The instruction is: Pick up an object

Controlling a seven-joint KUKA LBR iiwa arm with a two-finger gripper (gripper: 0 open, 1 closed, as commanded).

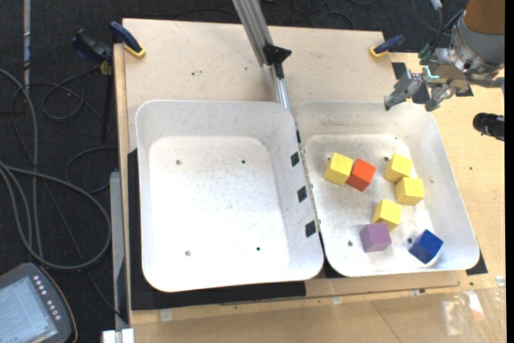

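Several small cubes lie in the right bin [333, 217]: a yellow cube [339, 167] touching an orange-red cube [361, 173], three more yellow cubes [398, 166] [410, 189] [387, 212], a purple cube [374, 237] and a blue cube [426, 246] near the front right corner. My gripper [418, 95] hangs above the bin's far right corner, well back from the cubes. It is open and nothing sits between its fingers.
The left bin [217, 189] stands beside the right one, with black tabs along their shared edge. A slanted metal pole [245, 0] comes down to the back of the bins. Blue-and-yellow clamps [126, 38] [385, 46] grip the board's far corners.
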